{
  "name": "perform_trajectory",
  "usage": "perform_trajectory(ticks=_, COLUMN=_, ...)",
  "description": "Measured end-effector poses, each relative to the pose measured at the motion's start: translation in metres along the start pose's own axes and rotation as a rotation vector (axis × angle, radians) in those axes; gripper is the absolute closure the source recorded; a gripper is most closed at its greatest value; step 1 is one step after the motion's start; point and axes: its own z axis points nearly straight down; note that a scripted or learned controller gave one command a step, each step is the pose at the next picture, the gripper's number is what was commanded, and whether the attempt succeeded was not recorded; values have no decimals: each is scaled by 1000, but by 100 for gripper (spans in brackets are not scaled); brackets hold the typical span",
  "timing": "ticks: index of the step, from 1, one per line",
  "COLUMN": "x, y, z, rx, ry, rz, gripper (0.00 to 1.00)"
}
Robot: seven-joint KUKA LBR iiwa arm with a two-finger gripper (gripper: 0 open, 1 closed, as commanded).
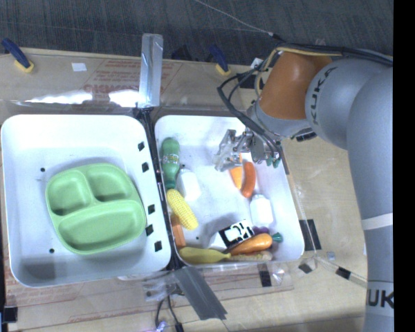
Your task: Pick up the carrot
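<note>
Lying in the right bin, near its far right side, the carrot is a short orange piece, paler at its upper left end and deeper orange along its right flank. The end effector hangs just above it, metal fingers pointing down and left, their tips close to the carrot's upper end; whether they are spread or pressed together I cannot tell, and nothing is seen between them.

The carrot sits close to the bin's right wall, with a white bottle just below it. Bare white floor lies to its left, between it and a white block.

Along the left wall of that bin lie one green bottle and one corn cob. Near the front edge sit one yellow banana, one black-and-white box and one orange pepper with a green stem.

The left bin holds one green divided plate with three sections. Two bins stand on the counter.
</note>
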Motion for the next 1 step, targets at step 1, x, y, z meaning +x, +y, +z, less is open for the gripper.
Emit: perform_trajectory(ticks=1, x=-8, y=15, z=-48, rx=0, ry=-1, rz=171, gripper=100)
